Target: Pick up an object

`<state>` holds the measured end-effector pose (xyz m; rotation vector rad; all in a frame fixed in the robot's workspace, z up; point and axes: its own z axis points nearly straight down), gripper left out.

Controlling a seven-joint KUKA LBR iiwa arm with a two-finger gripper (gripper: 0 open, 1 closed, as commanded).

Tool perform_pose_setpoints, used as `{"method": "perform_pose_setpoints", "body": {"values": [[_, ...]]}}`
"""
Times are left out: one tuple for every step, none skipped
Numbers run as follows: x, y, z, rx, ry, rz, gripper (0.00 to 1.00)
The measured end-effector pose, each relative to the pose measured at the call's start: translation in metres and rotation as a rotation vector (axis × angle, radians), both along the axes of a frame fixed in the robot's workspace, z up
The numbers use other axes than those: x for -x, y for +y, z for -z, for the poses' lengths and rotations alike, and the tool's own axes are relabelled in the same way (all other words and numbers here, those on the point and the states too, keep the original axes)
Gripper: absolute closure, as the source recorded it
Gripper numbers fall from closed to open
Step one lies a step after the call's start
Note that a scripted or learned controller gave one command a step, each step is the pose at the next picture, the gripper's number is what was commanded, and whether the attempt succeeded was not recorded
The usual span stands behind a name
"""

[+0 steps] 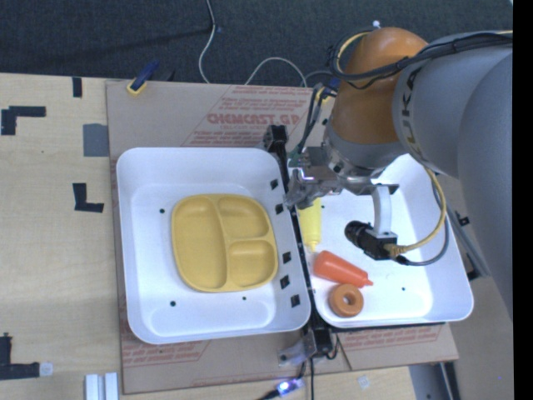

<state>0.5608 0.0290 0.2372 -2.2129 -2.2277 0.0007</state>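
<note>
From the one camera above the bench, the arm (433, 98) comes in from 3 o'clock and hangs low over the right bin (445, 302), its orange band sitting toward 12 o'clock of that bin. The gripper (306, 200) is down at the bin's 9 o'clock edge, right over the top end of a yellow piece (311, 227) that lies along the wall between the two bins. Whether it is spread or pressed together I cannot tell; the wrist hardware hides that part.

My reading is that this is the reach-and-grasp step: the tool is lowered onto the yellow piece, but nothing shows it being held. The next move would call for a firm pinch on that piece and a straight lift, watching the dividing wall just beside it, which leaves little room on that side.

The right bin also holds an orange carrot-shaped toy (340, 267) toward 7 o'clock, and a brown ring like a doughnut (346, 300) just below it, near 6 o'clock. A black cable fitting (366, 238) hangs near the bin's middle.

The left bin (141, 307) holds a yellow divided plate (223, 242) lying flat at its centre, apart from the walls.
</note>
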Motion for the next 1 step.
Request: {"method": "perform_pose_setpoints", "body": {"values": [[0.0025, 0.0547, -0.0052, 0.0, 0.001, 0.0, 1.0]]}}
